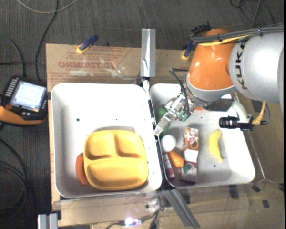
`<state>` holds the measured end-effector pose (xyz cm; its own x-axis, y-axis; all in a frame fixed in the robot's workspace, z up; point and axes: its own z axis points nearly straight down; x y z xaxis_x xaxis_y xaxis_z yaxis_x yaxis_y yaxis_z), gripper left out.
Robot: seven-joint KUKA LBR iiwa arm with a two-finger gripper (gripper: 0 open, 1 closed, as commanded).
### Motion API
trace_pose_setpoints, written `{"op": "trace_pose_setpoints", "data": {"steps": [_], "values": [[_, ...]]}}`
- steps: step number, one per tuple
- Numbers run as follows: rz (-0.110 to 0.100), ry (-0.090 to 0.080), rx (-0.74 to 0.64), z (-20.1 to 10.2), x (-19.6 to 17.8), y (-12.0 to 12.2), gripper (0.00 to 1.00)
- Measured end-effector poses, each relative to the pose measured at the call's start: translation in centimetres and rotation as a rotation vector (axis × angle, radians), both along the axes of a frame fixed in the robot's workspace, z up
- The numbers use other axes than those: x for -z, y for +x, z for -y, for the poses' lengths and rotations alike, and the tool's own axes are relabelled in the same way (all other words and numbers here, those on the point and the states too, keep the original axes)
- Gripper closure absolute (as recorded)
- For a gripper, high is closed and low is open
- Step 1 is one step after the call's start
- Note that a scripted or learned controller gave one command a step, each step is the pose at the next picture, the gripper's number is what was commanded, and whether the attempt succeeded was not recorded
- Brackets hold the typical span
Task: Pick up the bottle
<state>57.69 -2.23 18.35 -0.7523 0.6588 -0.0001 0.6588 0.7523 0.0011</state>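
Note:
In the right bin [238,168], a slim dark-red bottle [167,168] lies along the left wall near the front corner, partly under an orange carrot-like piece [177,159]. My gripper [160,127] hangs from the orange wrist over the bin's back left part and points down-left toward the wall. Its tip is just above a white egg-shaped ball [168,142] and well behind the bottle. A green item [161,113] lies half hidden beside the gripper. I see nothing held between the fingers.
A printed carton [191,139], a yellow banana [215,145] and a dark purple box [188,173] lie in the right bin. The left bin [66,104] holds a yellow divided plate [116,159] over an orange object [79,170]. A teach pendant [23,100] lies at far left.

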Motion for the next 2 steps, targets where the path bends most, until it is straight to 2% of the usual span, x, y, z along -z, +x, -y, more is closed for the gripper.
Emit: {"op": "trace_pose_setpoints", "data": {"steps": [1,2], "values": [[0.001,-0.002,0.087,6.2,-6.8,1.8,0.00],[0.000,0.000,-0.275,5.0,0.0,0.4,0.00]]}}
